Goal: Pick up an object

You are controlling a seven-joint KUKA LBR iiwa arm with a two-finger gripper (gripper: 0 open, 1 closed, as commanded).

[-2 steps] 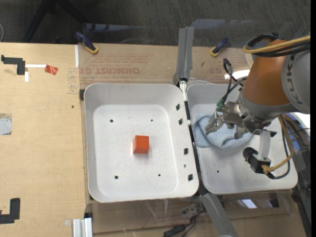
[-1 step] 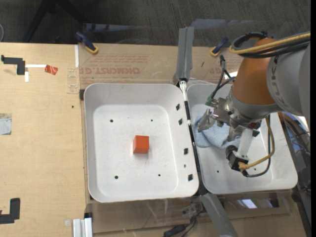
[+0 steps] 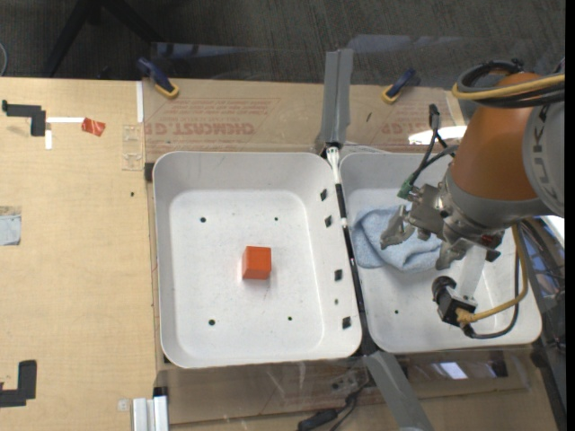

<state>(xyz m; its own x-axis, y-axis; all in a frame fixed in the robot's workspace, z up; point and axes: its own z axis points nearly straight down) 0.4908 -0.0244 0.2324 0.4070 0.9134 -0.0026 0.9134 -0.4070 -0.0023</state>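
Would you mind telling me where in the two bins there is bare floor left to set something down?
The left bin has bare floor all around the orange block, out to every wall. The right bin is crowded: the light blue cloth and the tool fill its middle; a bare strip remains along its near wall.

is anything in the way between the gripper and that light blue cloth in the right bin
Nothing visible stands between them. The gripper hangs directly over the light blue cloth in the right bin, at or just above its surface. I cannot tell whether it touches the cloth.
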